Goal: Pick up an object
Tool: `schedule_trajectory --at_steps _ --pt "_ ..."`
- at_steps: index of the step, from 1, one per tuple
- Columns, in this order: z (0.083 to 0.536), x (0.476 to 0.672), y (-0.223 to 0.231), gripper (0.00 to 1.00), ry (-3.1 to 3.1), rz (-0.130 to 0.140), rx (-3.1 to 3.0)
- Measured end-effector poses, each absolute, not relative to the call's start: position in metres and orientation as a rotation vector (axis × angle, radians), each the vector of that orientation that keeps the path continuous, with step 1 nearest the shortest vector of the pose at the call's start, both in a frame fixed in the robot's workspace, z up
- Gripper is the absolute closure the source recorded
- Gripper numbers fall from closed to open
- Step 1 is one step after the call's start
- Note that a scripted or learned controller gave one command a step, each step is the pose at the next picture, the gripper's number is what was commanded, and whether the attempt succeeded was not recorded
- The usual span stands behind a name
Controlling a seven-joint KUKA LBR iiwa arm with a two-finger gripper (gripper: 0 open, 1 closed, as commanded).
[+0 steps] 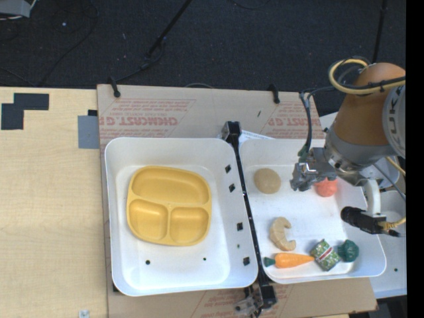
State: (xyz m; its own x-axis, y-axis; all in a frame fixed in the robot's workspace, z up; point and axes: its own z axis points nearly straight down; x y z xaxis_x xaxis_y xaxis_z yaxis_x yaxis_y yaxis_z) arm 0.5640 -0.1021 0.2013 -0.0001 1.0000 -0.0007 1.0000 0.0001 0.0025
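My gripper (pixel 301 179) hangs over the right bin (pixel 311 151), near its upper middle. A round tan ball (pixel 267 181) lies just left of it. A small red-orange object (pixel 326 189) sits just right of the gripper, partly behind it. Lower in the same bin lie a curved beige piece (pixel 282 234), a toy carrot (pixel 293 260), a green-and-white packet (pixel 324 254) and a dark green lump (pixel 348 249). Nothing shows between the fingers.
The left bin (pixel 119 158) holds a yellow divided plate (pixel 169 204). A black divider rail (pixel 242 197) runs between the two bins. Cardboard lies under and behind the bins, and a wooden bench top extends to the left.
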Motion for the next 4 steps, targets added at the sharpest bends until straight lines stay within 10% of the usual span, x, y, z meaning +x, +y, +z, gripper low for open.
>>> schedule_trajectory --at_steps 4 --pt "0.254 0.572 0.069 1.00 2.230 -0.001 2.217"
